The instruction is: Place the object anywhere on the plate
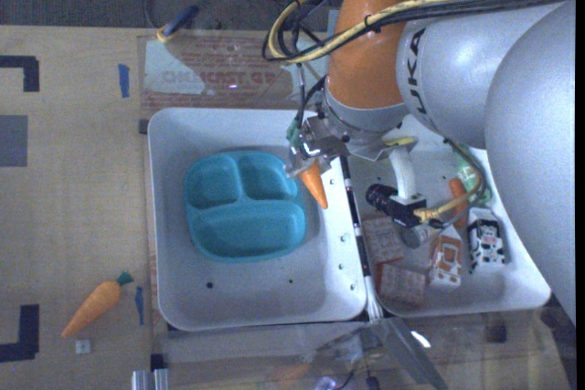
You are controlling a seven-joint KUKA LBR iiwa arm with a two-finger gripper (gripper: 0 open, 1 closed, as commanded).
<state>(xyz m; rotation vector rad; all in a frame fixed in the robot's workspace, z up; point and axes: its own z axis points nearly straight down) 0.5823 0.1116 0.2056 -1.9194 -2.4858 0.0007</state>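
Orange toy carrot (315,186) is seen pinched at its thick upper end between the fingers of the two-finger gripper (304,162), jaws closed on it, tip pointed down and slightly right. It is located in the left white bin (247,301), just beside the right rim of the blue plastic plate with three compartments (245,207), over the strip of bin floor between that rim and the bin's right wall. Whether the tip touches the bin floor cannot be told. No part of the carrot is seen over the plate's compartments.

The plate is laid flat in the middle of the left bin, nothing seen in its compartments. The grey arm with orange band (512,59) is reached in from the right, over the right white bin (512,288).

In the right bin, a black-and-white cow-patterned piece (486,244), an orange-and-white flat piece (447,260) and a brown waffle-like square (403,281) are grouped close together near the front.

A second orange carrot with green top (91,307) is laid on the wooden bench (64,224), outside the bins, well apart from the plate, at the front left.
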